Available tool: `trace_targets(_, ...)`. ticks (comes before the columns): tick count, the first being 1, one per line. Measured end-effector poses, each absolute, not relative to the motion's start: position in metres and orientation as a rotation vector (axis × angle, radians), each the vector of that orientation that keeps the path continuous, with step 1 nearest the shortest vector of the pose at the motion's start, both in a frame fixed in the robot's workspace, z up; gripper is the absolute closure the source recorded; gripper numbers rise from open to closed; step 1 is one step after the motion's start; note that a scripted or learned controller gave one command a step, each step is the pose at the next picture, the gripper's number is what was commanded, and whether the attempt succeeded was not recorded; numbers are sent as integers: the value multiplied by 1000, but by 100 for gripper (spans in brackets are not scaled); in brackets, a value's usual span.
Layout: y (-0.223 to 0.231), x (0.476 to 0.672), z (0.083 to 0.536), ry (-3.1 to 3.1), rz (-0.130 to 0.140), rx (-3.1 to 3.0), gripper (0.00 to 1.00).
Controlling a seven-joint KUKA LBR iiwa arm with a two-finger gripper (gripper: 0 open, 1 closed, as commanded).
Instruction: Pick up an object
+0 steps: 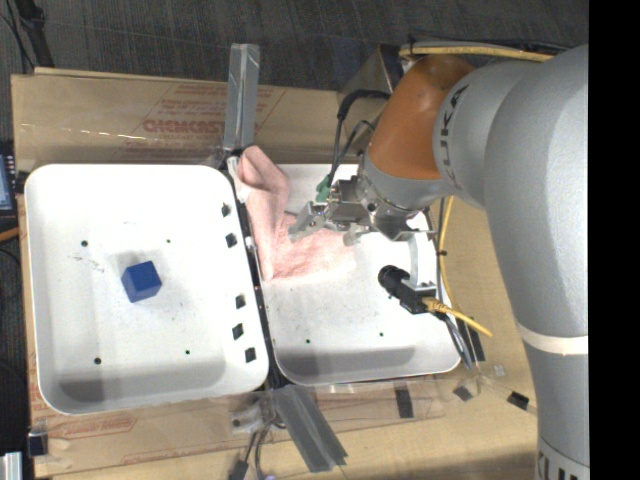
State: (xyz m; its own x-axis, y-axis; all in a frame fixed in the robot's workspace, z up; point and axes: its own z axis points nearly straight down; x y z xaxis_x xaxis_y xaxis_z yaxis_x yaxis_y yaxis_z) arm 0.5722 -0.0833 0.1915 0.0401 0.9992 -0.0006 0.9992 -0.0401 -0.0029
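We see the tool (318, 213) low over the upper part of the right bin (350, 353), at the end of the grey arm (520, 168) that reaches in from the right, its orange band (420, 118) just above the wrist. The tool's tip sits right at the pink cloth (285, 233), seemingly touching its upper right part, but we cannot tell whether it is open or closed, nor whether any cloth is caught in it; the metal parts blur together against the fabric.

The cloth lies crumpled in the upper left corner of the right bin, with one fold riding up against the bin's left wall, beside the divide between the two bins. Below and to the right of the tool, a black cylindrical part (400, 288) hangs over the bin's right side, with a yellow cable (460, 318) running from it toward the bin's rim.

Further out, the left bin (60, 388) holds a blue cube (141, 280), resting left of centre on the bin floor, well apart from the tool and the cloth. Both bins sit side by side on the tabletop (120, 108), whose brown surface shows behind them.
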Motion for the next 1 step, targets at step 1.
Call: trace_targets(1,-104,589,113,-2206,7,-2231,0)
